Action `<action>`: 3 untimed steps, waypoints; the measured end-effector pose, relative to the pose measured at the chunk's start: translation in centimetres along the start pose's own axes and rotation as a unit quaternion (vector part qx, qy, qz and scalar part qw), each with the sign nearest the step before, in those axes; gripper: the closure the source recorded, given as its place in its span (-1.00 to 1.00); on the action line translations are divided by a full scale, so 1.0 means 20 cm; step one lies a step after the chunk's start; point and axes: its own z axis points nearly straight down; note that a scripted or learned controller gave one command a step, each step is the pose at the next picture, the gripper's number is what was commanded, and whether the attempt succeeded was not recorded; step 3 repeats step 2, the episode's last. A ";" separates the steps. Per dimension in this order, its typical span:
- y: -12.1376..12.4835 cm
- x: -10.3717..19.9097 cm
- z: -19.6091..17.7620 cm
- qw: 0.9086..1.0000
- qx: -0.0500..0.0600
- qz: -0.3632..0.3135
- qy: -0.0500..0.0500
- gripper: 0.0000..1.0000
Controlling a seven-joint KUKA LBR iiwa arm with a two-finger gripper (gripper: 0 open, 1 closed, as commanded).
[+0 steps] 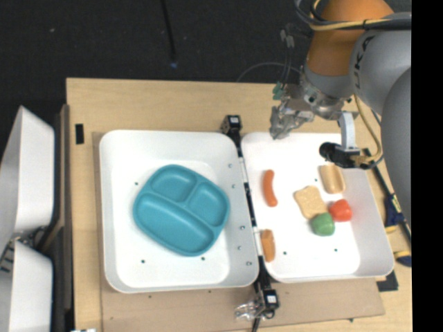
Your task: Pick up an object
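Toy foods lie loose in the right bin (pixel 367 254), none of them held; the gripper (pixel 282 124) hangs over that bin's far left corner.

An orange sausage (pixel 269 187) lies toward the bin's left edge, with a small brown bun (pixel 266 244) against that edge nearer the front. A tan cracker (pixel 309 201) sits mid-bin, a green ball (pixel 322 224) just in front of it and a red piece (pixel 340 209) touching the ball's right side. A pale bread roll (pixel 331 178) rests toward the far right. Whether the gripper's tips are apart or together cannot be told from here; nothing is seen between them. The left bin (pixel 118 254) carries a blue divided plate (pixel 181 209) at its centre.
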 end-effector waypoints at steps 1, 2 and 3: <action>-0.05 0.23 -0.02 1.000 0.000 0.000 0.000 1.00; -0.04 0.50 -0.07 1.000 -0.001 0.000 0.000 1.00; -0.04 0.50 -0.07 1.000 -0.001 0.000 0.000 1.00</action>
